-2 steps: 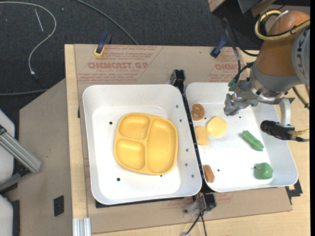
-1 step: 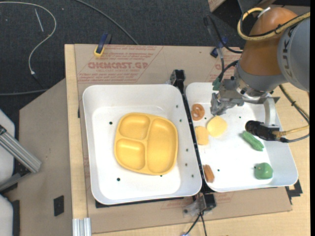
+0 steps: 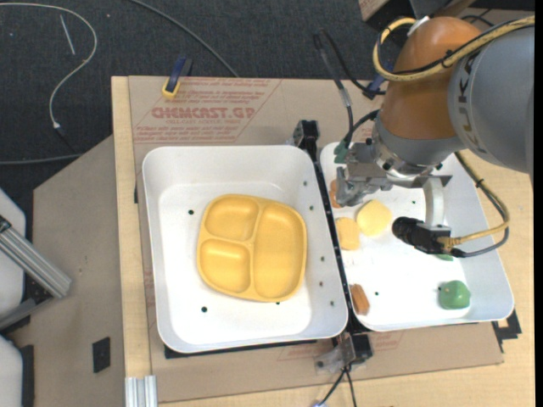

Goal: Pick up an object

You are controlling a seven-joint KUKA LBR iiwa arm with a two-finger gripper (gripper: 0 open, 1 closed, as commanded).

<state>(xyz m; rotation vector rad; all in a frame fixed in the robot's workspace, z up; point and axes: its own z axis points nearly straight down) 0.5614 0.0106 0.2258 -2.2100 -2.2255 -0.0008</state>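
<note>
While the big grey arm (image 3: 475, 91) reaches in from the right, its gripper (image 3: 355, 185) hangs low over the far left part of the right bin (image 3: 484, 299). I cannot tell what the gripper is doing. Just near of it lie two pale yellow pieces (image 3: 363, 225). A green toy (image 3: 454, 294) sits near the right corner. A yellow plate (image 3: 252, 247) lies in the left bin (image 3: 170, 227).

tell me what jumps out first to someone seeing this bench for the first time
The big yellow divided plate in the left bin catches the eye first. Next comes the grey arm with its orange band, hanging over the right bin. Small items lie there: a pale yellow round piece and a green object near the front corner.
</note>
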